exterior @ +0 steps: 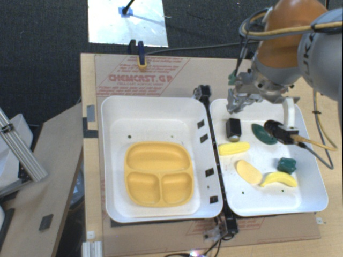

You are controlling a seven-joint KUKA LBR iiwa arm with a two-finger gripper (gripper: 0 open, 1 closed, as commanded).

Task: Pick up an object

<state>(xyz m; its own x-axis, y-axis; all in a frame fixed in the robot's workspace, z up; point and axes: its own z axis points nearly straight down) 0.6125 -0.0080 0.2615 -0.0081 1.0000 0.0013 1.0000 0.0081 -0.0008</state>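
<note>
Gripper (234,107) above right white bin's (313,197) far-left corner | finger state: cannot tell | small black block (233,129) just below, touching yellow banana-shaped piece (234,148) | risk: nudging block, missing grasp.

Dark carpet floor (43,36) filled the upper left of the frame. A shiny metal sheet (127,15) lay top center. The tabletop (91,90) was tan, with an aluminium rail (21,151) at left.
</note>
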